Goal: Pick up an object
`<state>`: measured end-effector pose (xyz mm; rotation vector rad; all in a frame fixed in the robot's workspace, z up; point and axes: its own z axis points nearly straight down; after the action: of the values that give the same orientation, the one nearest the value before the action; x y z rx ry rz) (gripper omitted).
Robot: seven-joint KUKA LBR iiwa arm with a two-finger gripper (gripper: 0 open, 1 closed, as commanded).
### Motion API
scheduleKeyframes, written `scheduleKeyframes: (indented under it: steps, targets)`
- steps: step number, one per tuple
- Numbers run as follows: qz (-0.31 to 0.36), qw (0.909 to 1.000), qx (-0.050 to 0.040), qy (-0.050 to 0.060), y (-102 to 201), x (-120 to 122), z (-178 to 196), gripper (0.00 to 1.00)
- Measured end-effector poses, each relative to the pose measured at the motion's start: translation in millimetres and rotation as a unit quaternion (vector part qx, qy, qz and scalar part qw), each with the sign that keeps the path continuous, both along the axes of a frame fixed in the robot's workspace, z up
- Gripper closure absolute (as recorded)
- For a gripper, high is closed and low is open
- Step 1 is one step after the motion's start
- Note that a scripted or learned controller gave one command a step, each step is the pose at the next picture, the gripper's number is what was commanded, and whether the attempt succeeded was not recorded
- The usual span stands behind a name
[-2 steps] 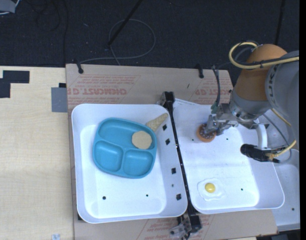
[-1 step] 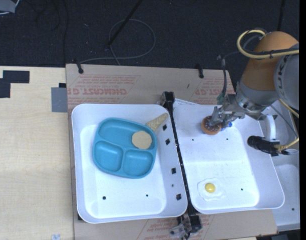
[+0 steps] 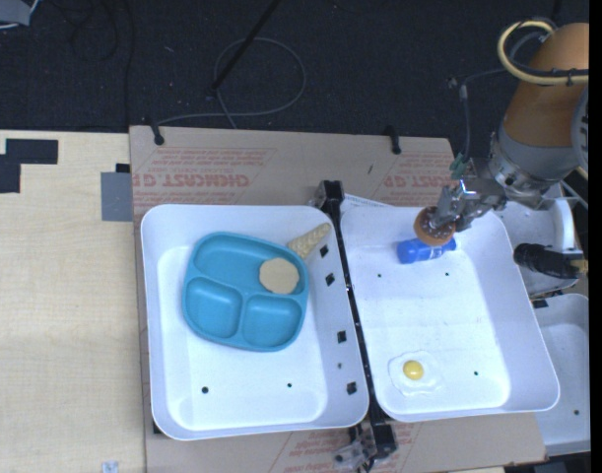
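My gripper hangs over the far left part of the right bin, reaching in from the right. A small round brown piece shows right at its tip; whether it is gripped or merely lies below is unclear. Just under that piece a blue toy block lies on the bin floor. A toy fried egg rests near the front of the same bin.
The left bin holds a blue divided plate with a tan round cookie on its right edge. A tan cone leans by the divider between the bins. Cables hang near the arm at the right.
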<state>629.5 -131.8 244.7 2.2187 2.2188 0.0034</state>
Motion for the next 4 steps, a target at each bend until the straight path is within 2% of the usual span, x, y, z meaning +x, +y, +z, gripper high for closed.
scheduleKeyframes:
  steps: [1, 4]
  targets:
    - [0.0, 1.0, 0.0005, 0.003, 0, 0, -2, 1.0]
    - [0.002, 1.0, 0.0016, 0.006, 136, -80, -29, 1.0]
